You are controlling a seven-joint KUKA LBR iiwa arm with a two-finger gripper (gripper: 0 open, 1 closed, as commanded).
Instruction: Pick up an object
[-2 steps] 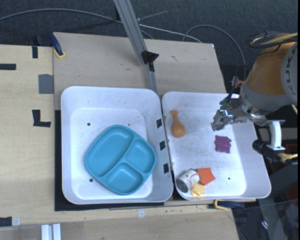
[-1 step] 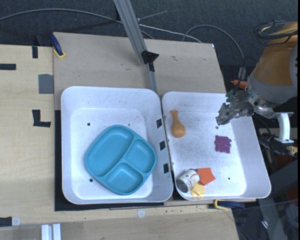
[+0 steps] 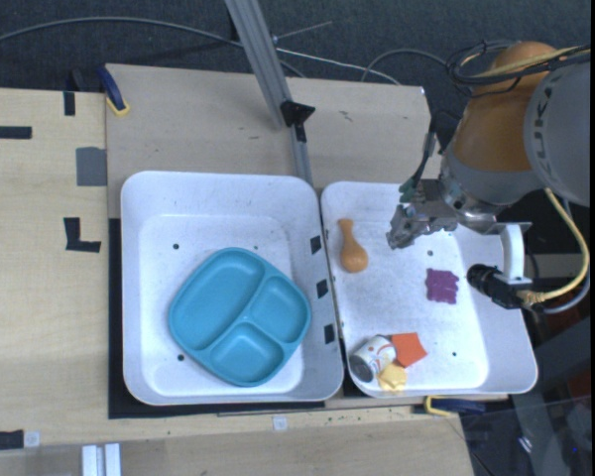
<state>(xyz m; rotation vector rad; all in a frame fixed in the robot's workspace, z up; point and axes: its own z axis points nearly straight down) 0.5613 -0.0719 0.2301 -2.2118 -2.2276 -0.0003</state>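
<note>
So the pincer (image 3: 405, 232) is sitting over the upper part of the right bin (image 3: 506, 365), hanging off the grey arm (image 3: 496, 137) with the orange band that comes in from the right. Honestly can't tell if it's open or closed, it's just a dark blob from this angle, and I don't see anything between its tips.

Closest thing to it is the orange pear-shaped toy (image 3: 352, 249), just to its left in the same bin, near the wall shared with the other bin. It's lying flat, long axis running pretty much up-down in the shot, thin neck pointing toward the far edge and the fat round end toward the camera side. Not touching the pincer.

Below and right of the pincer there's one small purple piece (image 3: 441, 286), on its own in the middle of the bin. Down at the near edge there's a little cluster: one round silvery-white thing (image 3: 370, 358), one flat orange piece (image 3: 410, 346), and one small yellow bit (image 3: 394, 376), all bunched up together.

That makes five loose items in the right bin. The left bin (image 3: 144, 266) has exactly one thing, a blue divided plate (image 3: 240, 315) with three compartments, sitting tilted toward the near right corner.

Two white bins total, side by side on the wooden worktop (image 3: 198, 117).
</note>
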